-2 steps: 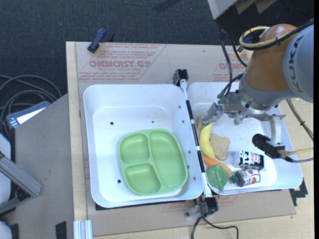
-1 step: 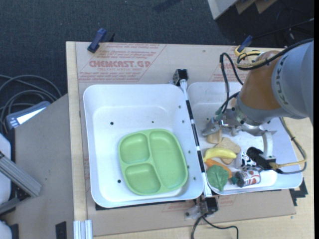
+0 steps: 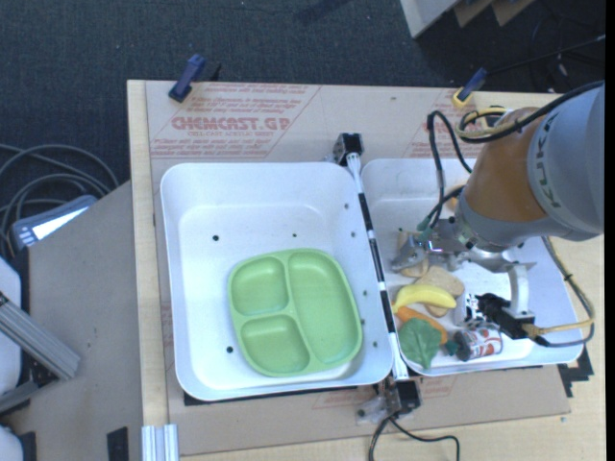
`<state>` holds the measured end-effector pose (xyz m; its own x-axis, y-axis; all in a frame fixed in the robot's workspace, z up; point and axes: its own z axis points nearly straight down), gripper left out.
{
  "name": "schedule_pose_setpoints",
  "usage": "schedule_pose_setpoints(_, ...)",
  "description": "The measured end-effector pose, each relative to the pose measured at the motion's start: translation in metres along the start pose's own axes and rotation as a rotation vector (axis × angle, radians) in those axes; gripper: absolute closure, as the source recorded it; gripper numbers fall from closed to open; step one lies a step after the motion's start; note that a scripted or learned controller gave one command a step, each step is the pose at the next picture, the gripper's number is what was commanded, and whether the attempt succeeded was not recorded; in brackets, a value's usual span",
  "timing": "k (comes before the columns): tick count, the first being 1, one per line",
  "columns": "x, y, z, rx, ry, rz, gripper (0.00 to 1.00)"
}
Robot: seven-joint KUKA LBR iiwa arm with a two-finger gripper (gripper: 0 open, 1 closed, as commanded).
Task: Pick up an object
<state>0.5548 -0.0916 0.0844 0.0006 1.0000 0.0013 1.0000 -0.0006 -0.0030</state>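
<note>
one banana (image 3: 426, 299) lies lengthwise just below the gripper (image 3: 420, 251), beside the bin divider (image 3: 370, 243); jaw state: cannot tell.

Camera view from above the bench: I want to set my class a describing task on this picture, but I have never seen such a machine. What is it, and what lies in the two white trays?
The picture is taken by one fixed camera looking down at a slant. The grey shape with the orange band is a robot arm, reaching in from the right. Its gripper, a two-fingered hand, is down in the right bin; whether its fingers are open or shut cannot be made out, so nothing can be called held. The left bin holds a green divided plate. Near the front of the right bin lie small toy-like items: a yellow banana, a green leaf-shaped piece and some things too small to name. Both bins rest on a brown board.
</note>
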Motion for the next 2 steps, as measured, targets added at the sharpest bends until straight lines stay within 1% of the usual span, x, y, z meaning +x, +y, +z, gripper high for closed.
schedule_pose_setpoints(2,-0.008,-0.060,0.000,-0.001,-0.001,0.000,0.00)
